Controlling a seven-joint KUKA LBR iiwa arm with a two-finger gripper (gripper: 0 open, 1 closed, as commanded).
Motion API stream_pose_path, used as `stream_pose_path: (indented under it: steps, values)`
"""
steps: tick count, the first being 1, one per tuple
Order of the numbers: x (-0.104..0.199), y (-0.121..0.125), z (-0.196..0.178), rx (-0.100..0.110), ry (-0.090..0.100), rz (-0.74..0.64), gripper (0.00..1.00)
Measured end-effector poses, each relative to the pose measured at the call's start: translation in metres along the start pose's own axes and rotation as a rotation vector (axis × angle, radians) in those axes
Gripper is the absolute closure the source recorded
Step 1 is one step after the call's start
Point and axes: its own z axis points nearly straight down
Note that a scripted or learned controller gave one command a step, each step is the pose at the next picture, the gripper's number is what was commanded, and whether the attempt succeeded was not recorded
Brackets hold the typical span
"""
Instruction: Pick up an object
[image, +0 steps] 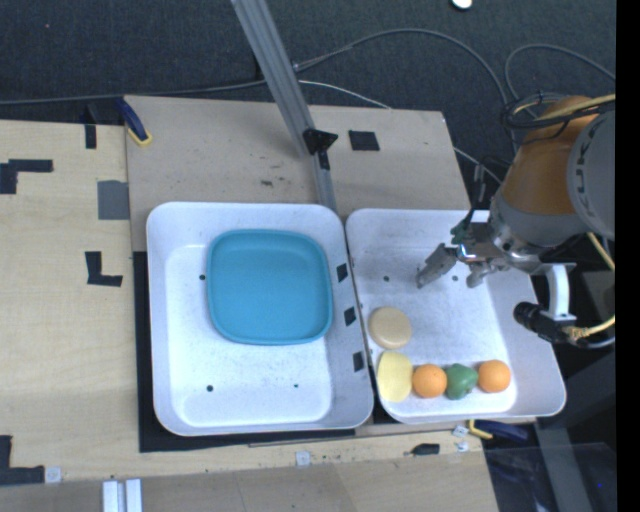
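Gripper (452, 272) hung over the upper middle of the right bin (530, 405), reaching in from the right on the grey arm with its orange band (545, 170). Its two fingers were spread apart, one pointing down-left and the other shorter to its right, nothing between them. Candidate objects all sat toward the near end of that bin, well below the gripper: a tan round piece (390, 326), possibly a bread roll though the view was too coarse to be sure, lay nearest, down and left of the fingertips and clear of them. Just below it lay a yellow lemon-like piece (394, 376), touching or almost touching the roll. To its right ran a row along the near wall: an orange ball (429, 381), a green lumpy piece (460, 380) pressed against it, then a second orange ball (493, 376). The left bin (170, 300) held a blue square plate (269, 286), flat, near its middle.
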Motion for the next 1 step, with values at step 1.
stream_pose_path:
  steps: [1]
  values:
    - [-0.0079,-0.0033,0.0473,-0.001,-0.001,0.001,0.0]
